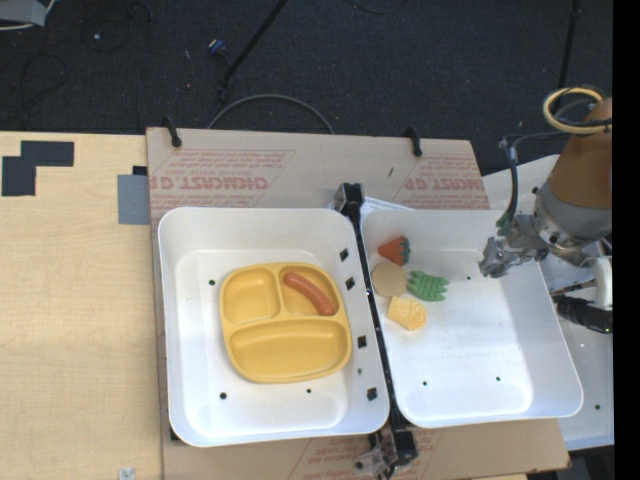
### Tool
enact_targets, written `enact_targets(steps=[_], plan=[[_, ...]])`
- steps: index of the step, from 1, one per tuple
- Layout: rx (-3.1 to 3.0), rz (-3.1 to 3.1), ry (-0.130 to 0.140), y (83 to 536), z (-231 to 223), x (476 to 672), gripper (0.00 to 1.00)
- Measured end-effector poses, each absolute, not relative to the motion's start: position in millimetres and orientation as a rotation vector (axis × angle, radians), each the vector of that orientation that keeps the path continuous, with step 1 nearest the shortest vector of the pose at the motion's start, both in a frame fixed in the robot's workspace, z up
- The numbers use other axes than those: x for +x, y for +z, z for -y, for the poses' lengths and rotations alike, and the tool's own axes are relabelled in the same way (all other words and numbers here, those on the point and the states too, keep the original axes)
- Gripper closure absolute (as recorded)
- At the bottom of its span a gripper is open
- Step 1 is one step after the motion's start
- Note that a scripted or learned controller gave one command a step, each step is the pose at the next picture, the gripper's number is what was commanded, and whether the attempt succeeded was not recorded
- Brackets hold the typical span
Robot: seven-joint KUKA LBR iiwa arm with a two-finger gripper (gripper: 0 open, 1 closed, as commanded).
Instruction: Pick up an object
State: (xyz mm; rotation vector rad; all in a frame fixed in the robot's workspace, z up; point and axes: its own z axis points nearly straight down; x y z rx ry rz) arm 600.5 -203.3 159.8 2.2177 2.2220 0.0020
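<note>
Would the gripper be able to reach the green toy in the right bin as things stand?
Probably yes: the gripper hangs over the right bin, and bare bin floor lies between it and the green toy; nothing covers the toy.

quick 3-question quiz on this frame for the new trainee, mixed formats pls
1. True or false: the sausage lies in the largest compartment of the yellow tray.
2. Multiple choice: the loose toy foods, including the green piece and the yellow piece, sit in the right bin toward its A) far left side, B) near right corner, C) centre.
3. Fill in: the gripper is above the right bin's far ____ part.

Key
1. False; it lies in the small far-right compartment.
2. A.
3. right.
</note>
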Motion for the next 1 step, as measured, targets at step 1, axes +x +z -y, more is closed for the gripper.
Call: enact_targets(steps=[1], plan=[[2.218, -2.222, 0.001, 211.9, 213.2, 603.8, 1.00]])
